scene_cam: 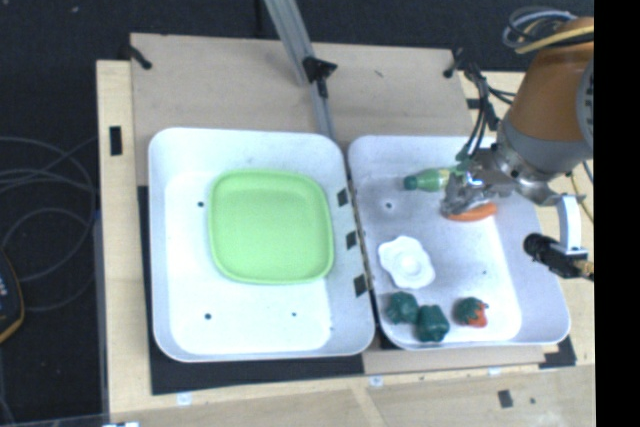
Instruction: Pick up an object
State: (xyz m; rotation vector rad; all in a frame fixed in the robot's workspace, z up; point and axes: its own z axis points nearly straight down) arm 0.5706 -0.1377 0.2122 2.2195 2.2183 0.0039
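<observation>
Here, we are positioning the gripper [466, 198] low over the right bin [530, 315], near its far edge; whether it grips anything, we cannot tell; an orange object [480, 212] is lying directly beneath it, touching or nearly so. A green bottle [428, 181], smooth plastic, is extending leftward from the gripper, its long axis running along that far edge. A white moulded piece [406, 261] is sitting mid-bin.
</observation>
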